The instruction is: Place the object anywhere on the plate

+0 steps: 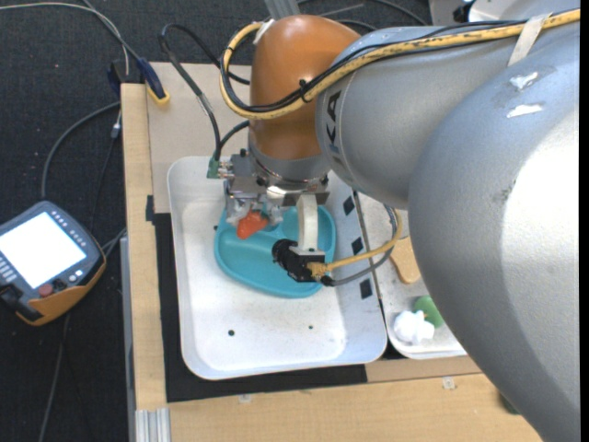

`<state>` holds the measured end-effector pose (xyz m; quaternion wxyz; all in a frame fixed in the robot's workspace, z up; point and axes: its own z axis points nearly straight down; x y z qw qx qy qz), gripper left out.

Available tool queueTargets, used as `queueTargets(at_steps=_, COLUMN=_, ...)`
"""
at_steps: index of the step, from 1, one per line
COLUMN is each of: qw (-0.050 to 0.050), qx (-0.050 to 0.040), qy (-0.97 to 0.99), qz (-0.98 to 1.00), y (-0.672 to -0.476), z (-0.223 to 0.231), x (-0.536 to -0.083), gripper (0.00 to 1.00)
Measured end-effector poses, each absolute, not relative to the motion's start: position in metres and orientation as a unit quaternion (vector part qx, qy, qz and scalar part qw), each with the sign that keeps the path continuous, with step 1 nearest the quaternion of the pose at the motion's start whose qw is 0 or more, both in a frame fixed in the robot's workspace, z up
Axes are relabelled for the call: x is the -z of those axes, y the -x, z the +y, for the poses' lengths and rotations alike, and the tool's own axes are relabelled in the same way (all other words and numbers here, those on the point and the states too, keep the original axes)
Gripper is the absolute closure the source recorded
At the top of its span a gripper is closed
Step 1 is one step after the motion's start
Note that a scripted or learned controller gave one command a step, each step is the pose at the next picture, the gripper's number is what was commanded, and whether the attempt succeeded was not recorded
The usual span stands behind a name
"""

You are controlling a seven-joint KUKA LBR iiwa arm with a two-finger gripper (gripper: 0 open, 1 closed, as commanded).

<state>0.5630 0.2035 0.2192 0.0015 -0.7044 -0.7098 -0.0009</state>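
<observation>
A teal plate (247,267) lies in the left white bin (198,343), toward its back. A small orange object (248,227) sits at the plate's upper left part, over the teal surface. My gripper (254,212) hangs directly above the orange object, its tip right at the object's top. The grey arm with its orange band covers the plate's right side and much of the right bin. Whether the orange object rests on the plate or is lifted just off it cannot be told from this angle.
The right bin (433,348) holds a white crumpled object (412,328), a green object (429,310) and a tan wooden piece (405,263), partly under the arm. A handheld screen unit (46,261) lies on the floor left of the bench.
</observation>
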Motion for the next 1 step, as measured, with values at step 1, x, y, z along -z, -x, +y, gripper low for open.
queueTargets(at_steps=1, qw=0.001, qx=0.0002, qy=0.707, qz=-0.708, y=-0.5641, z=0.1990, x=-0.2195, gripper=0.00)
